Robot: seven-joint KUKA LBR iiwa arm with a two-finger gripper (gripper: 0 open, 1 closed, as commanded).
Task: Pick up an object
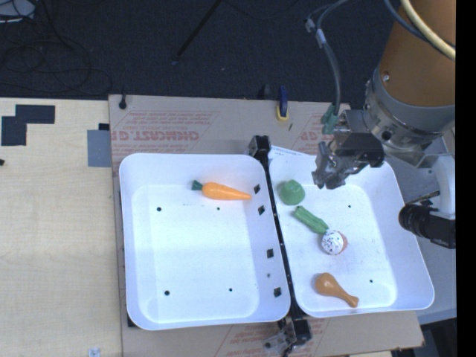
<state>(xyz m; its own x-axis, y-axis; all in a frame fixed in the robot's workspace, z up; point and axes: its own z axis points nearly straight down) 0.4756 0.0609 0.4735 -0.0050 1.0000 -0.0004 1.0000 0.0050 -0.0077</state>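
Observation:
My gripper [328, 178] hangs over the back of the right bin [405, 274], above and to the right of a round green object [291, 192]. Nothing shows between its dark fingers. Further forward in that bin lie a long green vegetable [310, 219], a white speckled ball [333, 242] and an orange drumstick-shaped piece [334, 288]. An orange carrot with a green top [221, 191] lies in the left bin [141, 259], near its back wall.
A black divider strip [271, 229] runs between the two bins. The bins sit on a cardboard sheet [186, 129] on a wooden bench. A black cylinder [425, 224] sticks in at the right edge.

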